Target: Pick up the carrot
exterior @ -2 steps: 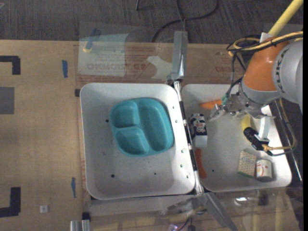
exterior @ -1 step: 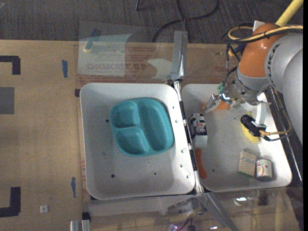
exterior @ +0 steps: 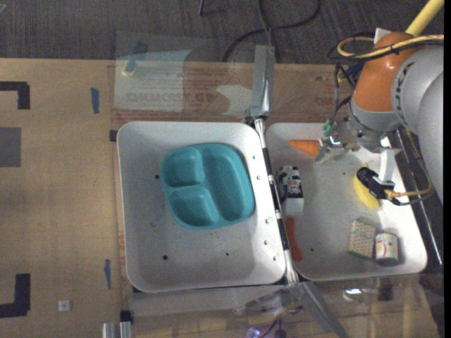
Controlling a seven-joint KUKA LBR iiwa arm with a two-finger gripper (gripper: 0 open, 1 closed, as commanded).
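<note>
Plywood bench surface (exterior: pixel 63 189), marked with black corner brackets and strips of blue tape, is shown carrying two shallow white bins side by side, with dark flooring and a looped black cable behind it. The left bin (exterior: pixel 141 252) is occupied by a teal divided plate (exterior: pixel 208 185) with three compartments, lying near its centre. The right bin (exterior: pixel 328 252) is entered from the right by the grey arm (exterior: pixel 423 83), whose orange band is seen above the wrist. The gripper (exterior: pixel 331 146) is positioned over the upper part of the right bin, just beside the thick end of the carrot (exterior: pixel 304 147); whether contact is made cannot be told, and the spread of the jaws cannot be told either, since the fingers are too small and blurred to be resolved. The carrot is seen lying near the upper left corner of the right bin, its tip pointing left. A yellow object (exterior: pixel 366 190) is located below the wrist. A small black-and-white box (exterior: pixel 291 189) and an orange stick-like item (exterior: pixel 292 238) are placed along the bin's left wall. A patterned carton (exterior: pixel 361 239) and a small can (exterior: pixel 386 248) are found at the lower right.
</note>
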